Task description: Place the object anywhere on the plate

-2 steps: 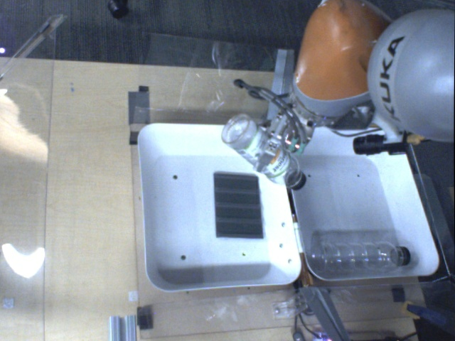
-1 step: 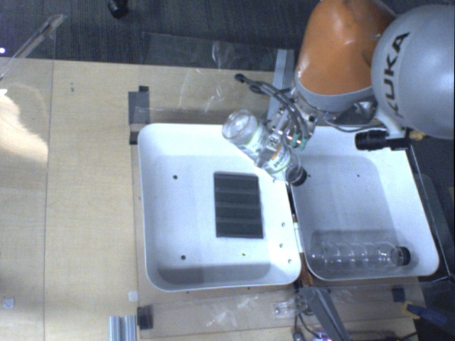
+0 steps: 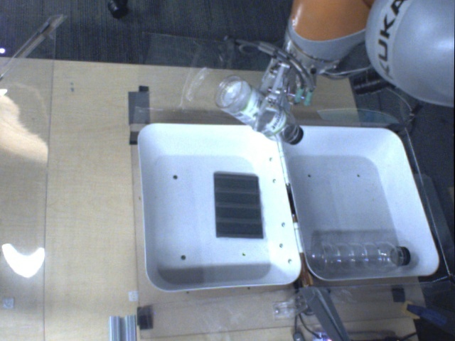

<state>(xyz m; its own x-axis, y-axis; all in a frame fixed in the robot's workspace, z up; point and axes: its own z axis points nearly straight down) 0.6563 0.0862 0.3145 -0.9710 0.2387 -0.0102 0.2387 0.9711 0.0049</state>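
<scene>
The left bin [image 3: 153, 212] has bare white floor all round a dark ribbed plate [image 3: 238, 204] at its centre. At twelve o'clock, over the two bins' shared back corner, the gripper [image 3: 274, 112] is clamped on a clear plastic bottle [image 3: 245, 105] tilted in the air. The right bin [image 3: 355, 162] has a second clear bottle [image 3: 355, 254] lying along its six-o'clock wall.

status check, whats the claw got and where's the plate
Claw shut on clear bottle, raised over the bins' far edge. Dark plate flat in left bin. Second clear bottle lying in right bin.
</scene>
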